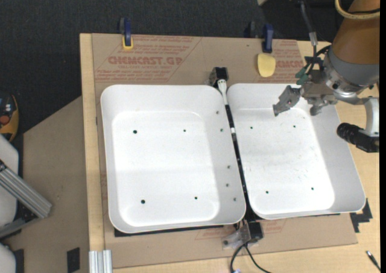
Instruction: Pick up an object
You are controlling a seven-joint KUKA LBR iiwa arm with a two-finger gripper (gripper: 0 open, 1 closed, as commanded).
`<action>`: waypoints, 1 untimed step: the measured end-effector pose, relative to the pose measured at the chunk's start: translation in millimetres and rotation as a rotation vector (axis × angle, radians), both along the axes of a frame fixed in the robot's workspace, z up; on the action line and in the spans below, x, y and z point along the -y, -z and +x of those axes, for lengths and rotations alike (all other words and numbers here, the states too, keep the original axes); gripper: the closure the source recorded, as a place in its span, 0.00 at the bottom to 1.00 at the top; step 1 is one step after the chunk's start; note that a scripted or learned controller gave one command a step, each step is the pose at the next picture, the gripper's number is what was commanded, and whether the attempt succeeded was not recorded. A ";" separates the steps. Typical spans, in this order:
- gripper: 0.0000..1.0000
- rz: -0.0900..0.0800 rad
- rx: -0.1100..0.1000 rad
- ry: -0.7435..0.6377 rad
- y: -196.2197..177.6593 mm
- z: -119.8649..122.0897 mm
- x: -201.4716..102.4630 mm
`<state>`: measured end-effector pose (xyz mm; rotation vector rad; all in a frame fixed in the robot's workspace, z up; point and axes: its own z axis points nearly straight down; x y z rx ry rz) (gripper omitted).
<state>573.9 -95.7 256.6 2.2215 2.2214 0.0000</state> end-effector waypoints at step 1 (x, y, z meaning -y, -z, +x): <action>0.00 0.000 0.021 -0.005 -167.7 -38.4 -41.0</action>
